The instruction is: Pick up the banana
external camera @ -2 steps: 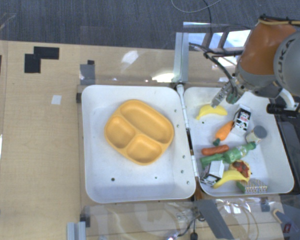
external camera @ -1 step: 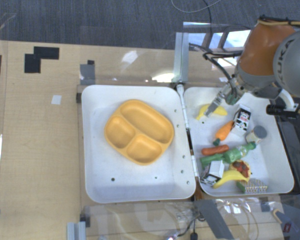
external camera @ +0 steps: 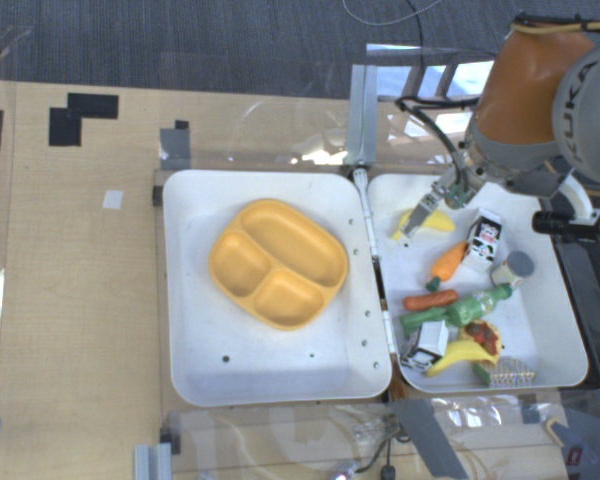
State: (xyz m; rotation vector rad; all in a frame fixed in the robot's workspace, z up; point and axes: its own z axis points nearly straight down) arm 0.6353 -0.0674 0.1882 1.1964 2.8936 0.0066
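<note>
While the yellow plate [external camera: 278,261] sits in the left bin [external camera: 190,368], the gripper [external camera: 416,218] hangs over the right bin [external camera: 565,308], close by a yellow wedge [external camera: 440,224], and I cannot tell if it is open or closed. The banana [external camera: 456,357] lies well away at the near end, squeezed between a small box [external camera: 425,340] and a red toy [external camera: 486,336]. It could grab the wrong yellow thing, or pinch a neighbor too.

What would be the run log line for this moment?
gripper: right bin, far left corner | banana: near side, among other items | held: nothing seen
</note>
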